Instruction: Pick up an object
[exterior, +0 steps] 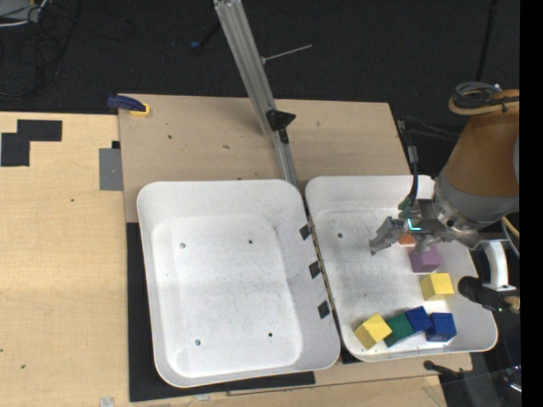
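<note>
Camera view, sweeping from the left: the pale wooden bench [59, 253] carries a few dark patches, and up at the back edge of the brown board [221, 138] lies a small blue and yellow clamp [127, 103]. Moving in, there's the left bin [161, 219], shallow and white, nothing but a few dark specks on its floor. A silver aluminium rail [250, 66] slants down from the top and meets the seam between the two bins, where three small black clips [312, 268] sit along the join.

Now the right bin [348, 202], and here's the action. At its near edge sit a yellow block [372, 330], a green block [399, 329] touching it, and two blue blocks [428, 322] just to the right of that, all bunched together. A little further back, a second yellow block [438, 285] stands on its own, and just behind it a purple block [423, 257].

The gripper [405, 232] is down low over the bin floor, its grey fingers [382, 237] splayed out to the left, visibly spread apart. A small orange thing [408, 240] shows right at the fingers, touching the purple block's upper left side; whether it's actually pinched I can't tell. Behind it, the arm's orange band [484, 155] looms at the right.
</note>
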You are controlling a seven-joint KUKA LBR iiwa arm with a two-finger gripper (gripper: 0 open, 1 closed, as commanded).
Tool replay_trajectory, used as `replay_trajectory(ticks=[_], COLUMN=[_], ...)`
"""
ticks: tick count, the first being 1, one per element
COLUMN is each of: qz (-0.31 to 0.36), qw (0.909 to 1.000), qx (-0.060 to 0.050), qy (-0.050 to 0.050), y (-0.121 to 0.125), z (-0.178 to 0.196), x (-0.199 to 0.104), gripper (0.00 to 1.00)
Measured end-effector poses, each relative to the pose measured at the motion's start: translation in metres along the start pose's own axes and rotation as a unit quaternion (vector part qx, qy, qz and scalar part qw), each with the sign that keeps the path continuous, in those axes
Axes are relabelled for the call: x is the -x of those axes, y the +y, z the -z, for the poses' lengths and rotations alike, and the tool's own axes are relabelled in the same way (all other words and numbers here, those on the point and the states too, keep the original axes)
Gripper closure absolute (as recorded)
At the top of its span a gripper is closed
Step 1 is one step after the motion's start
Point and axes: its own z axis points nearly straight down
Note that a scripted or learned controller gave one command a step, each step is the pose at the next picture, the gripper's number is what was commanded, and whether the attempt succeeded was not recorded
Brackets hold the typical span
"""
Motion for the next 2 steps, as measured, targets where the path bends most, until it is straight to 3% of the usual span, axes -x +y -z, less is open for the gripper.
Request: replay_trajectory(ticks=[1,2], qz=[-0.002,-0.001], qw=[1.0,1.0], qx=[0.002,-0.001], qy=[0.0,0.0], y=[0.001,-0.001], z=[0.002,-0.055], x=[0.002,0.011], gripper=[0.0,0.0])
